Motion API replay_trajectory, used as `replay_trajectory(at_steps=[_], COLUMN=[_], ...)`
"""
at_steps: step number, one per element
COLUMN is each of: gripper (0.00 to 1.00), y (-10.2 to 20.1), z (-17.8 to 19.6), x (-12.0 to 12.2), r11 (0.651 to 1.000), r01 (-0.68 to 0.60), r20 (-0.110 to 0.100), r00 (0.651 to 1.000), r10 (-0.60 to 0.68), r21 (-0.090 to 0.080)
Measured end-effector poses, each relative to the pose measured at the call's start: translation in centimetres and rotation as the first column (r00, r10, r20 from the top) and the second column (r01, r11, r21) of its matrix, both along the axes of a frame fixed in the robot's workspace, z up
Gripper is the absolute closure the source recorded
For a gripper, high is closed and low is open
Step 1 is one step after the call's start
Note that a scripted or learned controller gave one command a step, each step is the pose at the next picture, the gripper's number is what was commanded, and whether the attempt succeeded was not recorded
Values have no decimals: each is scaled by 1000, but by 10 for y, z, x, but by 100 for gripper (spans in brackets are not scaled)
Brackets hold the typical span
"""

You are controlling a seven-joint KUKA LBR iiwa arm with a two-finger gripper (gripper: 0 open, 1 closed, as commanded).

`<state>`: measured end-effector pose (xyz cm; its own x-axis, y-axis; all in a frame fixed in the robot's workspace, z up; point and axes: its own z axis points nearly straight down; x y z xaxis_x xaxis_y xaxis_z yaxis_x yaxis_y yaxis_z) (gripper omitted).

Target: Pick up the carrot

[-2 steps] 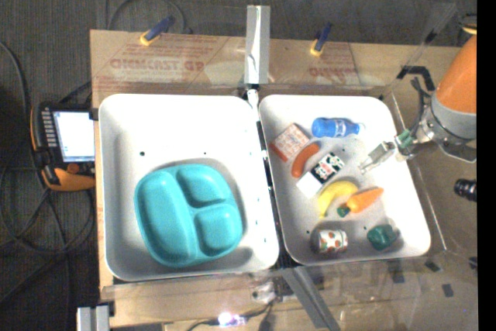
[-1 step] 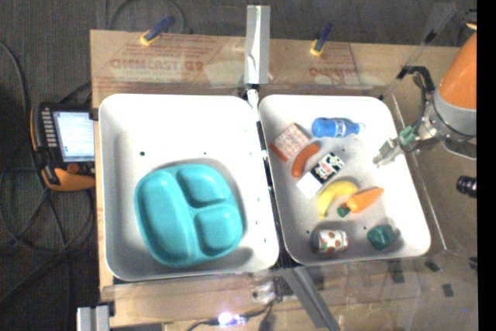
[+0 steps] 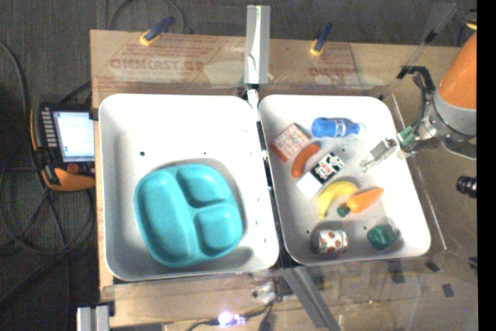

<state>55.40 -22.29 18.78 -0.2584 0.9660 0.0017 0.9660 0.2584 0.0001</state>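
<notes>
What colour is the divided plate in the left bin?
Turquoise; the plate shows best in the camera view.

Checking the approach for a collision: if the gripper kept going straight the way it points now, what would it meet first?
Probably the black-and-white carton, left and slightly below the gripper; the carrot lies below that line. Height is unclear.

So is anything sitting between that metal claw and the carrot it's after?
Nothing visible does. The end effector hangs over bare bin floor in the right bin, up and to the right of the carrot. The banana touches the carrot on its far side, away from the approach.
</notes>
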Motion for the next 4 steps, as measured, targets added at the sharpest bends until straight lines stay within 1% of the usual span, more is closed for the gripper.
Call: replay_trajectory(at_steps=[1,2,3,4], gripper=[0,0,0,100], y=[1,5,0,0], z=[-17,-92,-94,-85], x=[36,-15,-33,-32], r11=[998,997,969,969], r01=[62,79,-248,-247], r20=[0,5,15,18], r00=[998,997,969,969], r10=[-62,-79,249,247], r21=[-1,4,-9,-11])
